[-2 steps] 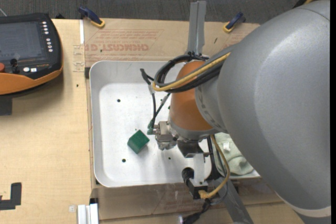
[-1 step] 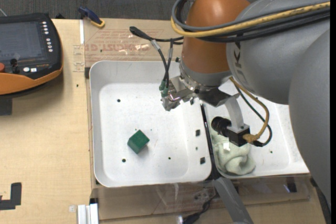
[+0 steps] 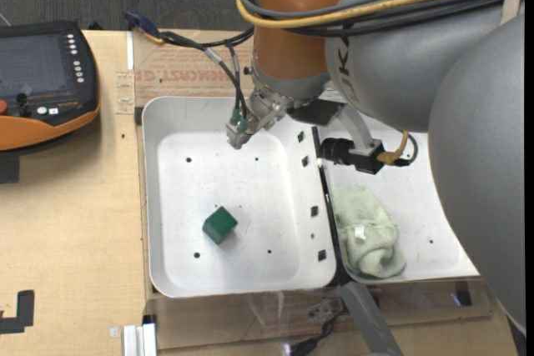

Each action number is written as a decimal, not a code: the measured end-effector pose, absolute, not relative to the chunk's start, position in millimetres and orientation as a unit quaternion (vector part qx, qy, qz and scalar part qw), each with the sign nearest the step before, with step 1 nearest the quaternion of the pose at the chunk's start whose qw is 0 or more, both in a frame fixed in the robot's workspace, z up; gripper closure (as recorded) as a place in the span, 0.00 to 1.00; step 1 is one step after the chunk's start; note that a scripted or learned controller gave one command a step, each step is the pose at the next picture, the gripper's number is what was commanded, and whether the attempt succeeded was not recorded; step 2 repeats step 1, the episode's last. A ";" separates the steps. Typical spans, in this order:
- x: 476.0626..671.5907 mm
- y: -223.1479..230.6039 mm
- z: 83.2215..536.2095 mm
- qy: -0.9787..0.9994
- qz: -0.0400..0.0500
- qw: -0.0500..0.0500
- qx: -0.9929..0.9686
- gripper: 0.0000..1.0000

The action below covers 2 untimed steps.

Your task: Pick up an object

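Note:
A small green cube (image 3: 220, 225) lies on the floor of the left white bin (image 3: 171, 179), toward its front. A crumpled pale green-white cloth (image 3: 367, 229) rests in the right bin (image 3: 442, 238), near its front left corner. My gripper (image 3: 239, 132) hangs over the back of the left bin, well behind the cube and a little to its right. The orange band and grey arm above it hide most of the gripper.
A black and orange teach pendant (image 3: 42, 87) lies on the wooden bench at the left. Cables (image 3: 192, 42) run behind the bins over a cardboard sheet. A black connector (image 3: 350, 154) hangs over the divider between the bins.

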State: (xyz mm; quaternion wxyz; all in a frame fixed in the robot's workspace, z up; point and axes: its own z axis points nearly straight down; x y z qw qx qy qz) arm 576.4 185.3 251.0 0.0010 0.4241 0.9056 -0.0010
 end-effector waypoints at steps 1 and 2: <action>569.8 132.6 234.5 0.778 -0.002 0.000 0.629 1.00; 569.8 132.6 234.5 0.778 -0.002 0.000 0.629 1.00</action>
